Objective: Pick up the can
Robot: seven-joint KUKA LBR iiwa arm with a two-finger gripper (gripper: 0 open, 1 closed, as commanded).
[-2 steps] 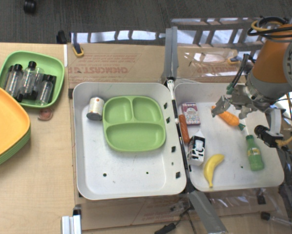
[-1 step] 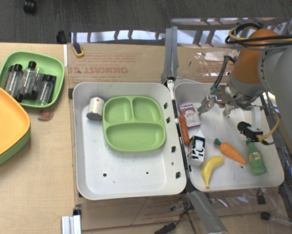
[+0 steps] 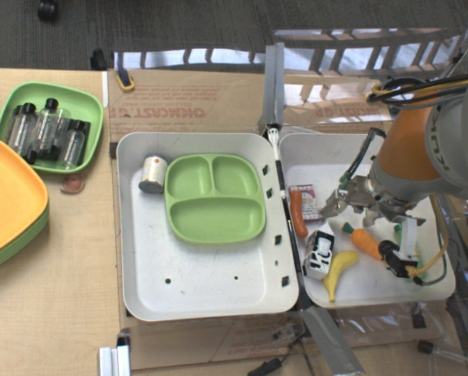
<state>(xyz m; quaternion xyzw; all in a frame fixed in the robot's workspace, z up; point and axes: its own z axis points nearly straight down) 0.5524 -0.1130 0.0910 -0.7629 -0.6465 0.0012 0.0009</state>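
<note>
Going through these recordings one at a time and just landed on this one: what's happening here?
The arm reaches in from the right and hangs over the right bin, its gripper above a carrot, a banana and a few other small items. The can it is meant to pick up lies in the left bin, beside the upper left corner of a green divided plate, untouched and well away from the gripper.

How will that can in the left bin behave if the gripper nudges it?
The can seems to lie on its side beside the green divided tray, so it will probably roll. It looks small and likely light, and its smooth metal may slip. The gripper is over the right bin.
</note>
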